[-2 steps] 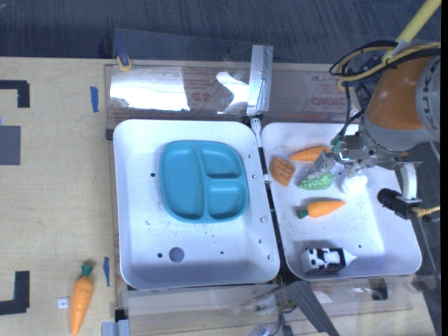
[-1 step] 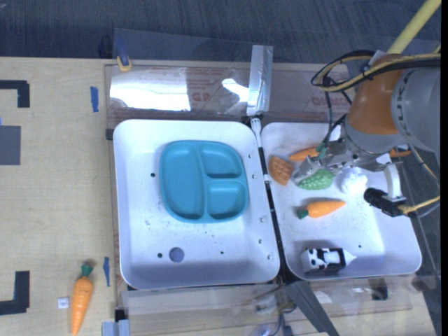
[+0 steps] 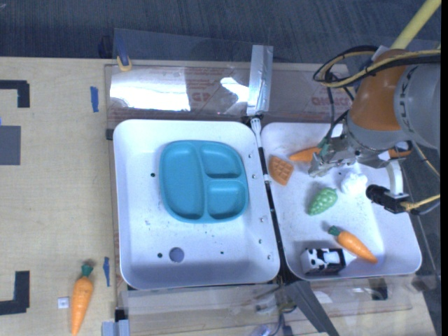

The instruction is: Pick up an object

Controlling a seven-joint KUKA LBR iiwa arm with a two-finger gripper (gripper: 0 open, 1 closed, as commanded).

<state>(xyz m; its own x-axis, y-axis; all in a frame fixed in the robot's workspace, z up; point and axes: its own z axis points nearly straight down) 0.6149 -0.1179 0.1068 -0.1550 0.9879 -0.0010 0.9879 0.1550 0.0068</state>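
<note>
The right bin point(image 3: 399, 257) holds an orange waffle-like piece point(image 3: 281, 170), a green bumpy toy point(image 3: 323, 201), a toy carrot point(image 3: 352, 243), a black-and-white toy point(image 3: 323, 259), a white lumpy thing point(image 3: 353, 183) and an orange carrot-like piece point(image 3: 303, 155). My gripper point(image 3: 327, 161) hangs low over the upper part of this bin, just right of that orange piece and above the green toy. Whether anything sits in its grasp is not visible.
The left bin point(image 3: 133, 208) carries a blue divided plate point(image 3: 205, 180). A second toy carrot point(image 3: 82, 296) lies on the bench outside the bins at lower left. A clear plastic wall point(image 3: 182, 82) stands behind the bins. Cables point(image 3: 343, 65) loop above the wrist.
</note>
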